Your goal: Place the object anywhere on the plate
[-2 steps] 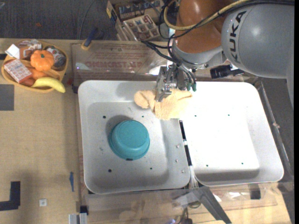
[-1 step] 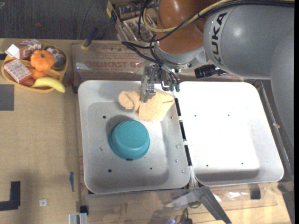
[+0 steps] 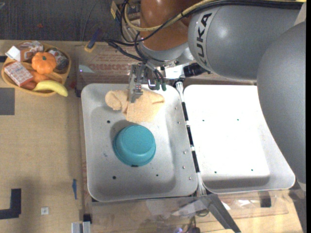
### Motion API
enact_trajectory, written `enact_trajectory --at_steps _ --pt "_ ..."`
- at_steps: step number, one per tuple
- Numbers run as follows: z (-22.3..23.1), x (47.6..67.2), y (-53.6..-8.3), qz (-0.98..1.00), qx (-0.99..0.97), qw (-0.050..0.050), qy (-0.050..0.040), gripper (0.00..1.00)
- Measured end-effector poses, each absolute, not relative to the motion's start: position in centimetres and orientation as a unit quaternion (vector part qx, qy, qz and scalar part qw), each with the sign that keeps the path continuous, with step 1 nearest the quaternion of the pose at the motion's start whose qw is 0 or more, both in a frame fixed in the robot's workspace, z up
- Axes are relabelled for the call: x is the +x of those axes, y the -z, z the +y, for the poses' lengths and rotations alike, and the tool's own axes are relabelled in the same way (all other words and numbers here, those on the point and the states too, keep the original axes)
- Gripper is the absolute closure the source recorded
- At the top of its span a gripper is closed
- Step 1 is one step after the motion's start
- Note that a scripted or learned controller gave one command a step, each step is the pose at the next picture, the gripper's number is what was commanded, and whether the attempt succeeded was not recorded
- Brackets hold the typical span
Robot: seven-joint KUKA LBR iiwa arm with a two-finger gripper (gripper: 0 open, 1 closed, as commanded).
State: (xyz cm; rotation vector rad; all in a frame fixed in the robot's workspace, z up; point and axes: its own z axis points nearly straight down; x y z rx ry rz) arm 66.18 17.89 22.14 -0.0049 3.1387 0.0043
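Camera view: the gripper hangs over the far end of the left bin, its fingers pinching a tan, flat object that droops onto the bin floor. A teal plate lies just beside it, nearer the camera.

- Arm: smooth grey shell, slight sheen, with a glossy orange band.
- Bins: matt white plastic.
- Bowl: smooth teal plastic.
- Tan cloth: soft, matt.
- Counter: pale matt wood.
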Motion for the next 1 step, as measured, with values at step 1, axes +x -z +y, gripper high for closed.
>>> enact_trajectory --at_steps 1 --pt "17.87 66.21 -22.22 1.000 -0.001 0.002 -0.0015 0.00"
